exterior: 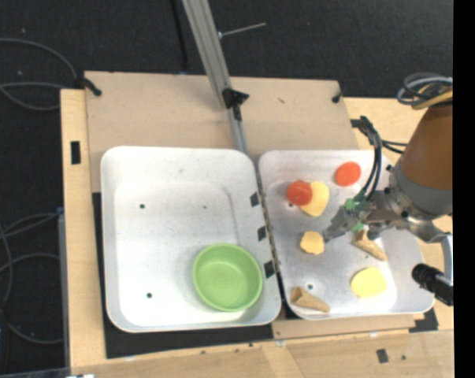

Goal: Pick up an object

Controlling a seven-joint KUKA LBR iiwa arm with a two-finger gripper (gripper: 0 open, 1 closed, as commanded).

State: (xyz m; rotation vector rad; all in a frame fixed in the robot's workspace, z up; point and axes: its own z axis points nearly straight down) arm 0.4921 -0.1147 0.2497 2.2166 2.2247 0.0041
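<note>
The right bin [284, 172] holds several small items. A red piece [299, 193] touches a pale yellow piece [318, 200], and an orange disc [347, 173] lies further back. A small yellow chunk [313, 243] sits mid-bin. A yellow round piece [369, 283] lies near the front, with one tan wedge [309, 298] at the front rim and another tan wedge [370, 248] further right. My gripper [349, 228] hangs low over the bin between the yellow chunk and the right-hand wedge. It is open, and nothing shows between its fingers.
A green bowl [228, 277] sits at the front of the left bin [142, 211]. A slanted metal post [209, 46] rises from behind the bins. The arm's orange band [428, 152] and cables hang over the right bin's right side.
</note>
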